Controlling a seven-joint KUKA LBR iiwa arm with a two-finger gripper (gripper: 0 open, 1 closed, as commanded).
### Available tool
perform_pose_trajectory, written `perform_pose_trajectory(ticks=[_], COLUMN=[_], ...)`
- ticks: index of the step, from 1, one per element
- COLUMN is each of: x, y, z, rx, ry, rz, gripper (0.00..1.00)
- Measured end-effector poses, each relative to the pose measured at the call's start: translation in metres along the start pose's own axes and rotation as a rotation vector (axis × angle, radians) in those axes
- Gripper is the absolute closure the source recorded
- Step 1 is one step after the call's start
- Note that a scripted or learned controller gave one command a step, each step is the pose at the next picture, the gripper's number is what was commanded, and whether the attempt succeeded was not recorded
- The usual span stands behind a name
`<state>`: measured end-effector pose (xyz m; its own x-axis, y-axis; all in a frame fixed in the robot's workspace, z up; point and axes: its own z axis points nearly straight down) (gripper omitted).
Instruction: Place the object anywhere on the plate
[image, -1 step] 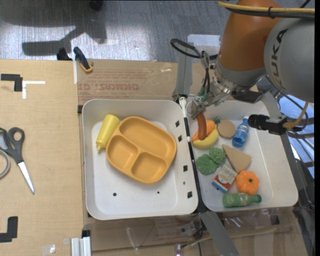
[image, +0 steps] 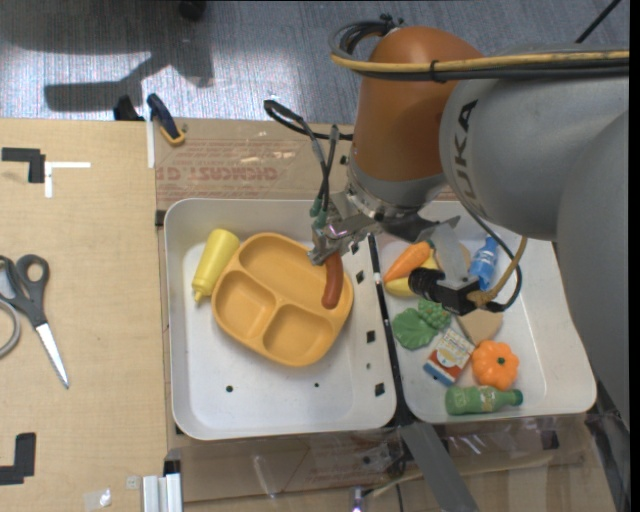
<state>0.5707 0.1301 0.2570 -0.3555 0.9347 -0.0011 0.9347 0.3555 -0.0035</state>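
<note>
A tan wooden bench (image: 80, 320) bears scissors (image: 35, 310) at its left and two shallow white bins; a grey carpeted floor (image: 260, 60) shows beyond. The left bin (image: 280, 400) holds a glossy yellow plate (image: 275, 300) with three compartments and a yellow bottle (image: 212, 262) beside it. The right bin (image: 540, 390) holds plastic toy foods, among them a small pumpkin (image: 495, 363). The gripper (image: 328, 248) hangs over the plate's right rim, clamped on a reddish sausage (image: 331, 283) that dangles upright just below it.

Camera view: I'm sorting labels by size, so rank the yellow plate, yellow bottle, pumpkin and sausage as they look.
Largest to smallest:
yellow plate
yellow bottle
pumpkin and sausage: too alike to rank.
</note>
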Motion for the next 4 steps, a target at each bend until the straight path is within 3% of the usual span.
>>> perform_pose_trajectory(ticks=[1, 4], x=[-0.0002, -0.0002], y=[0.0, 0.0], z=[0.0, 0.0], rx=[0.0, 0.0], ry=[0.0, 0.0], rz=[0.0, 0.0], gripper=[0.0, 0.0])
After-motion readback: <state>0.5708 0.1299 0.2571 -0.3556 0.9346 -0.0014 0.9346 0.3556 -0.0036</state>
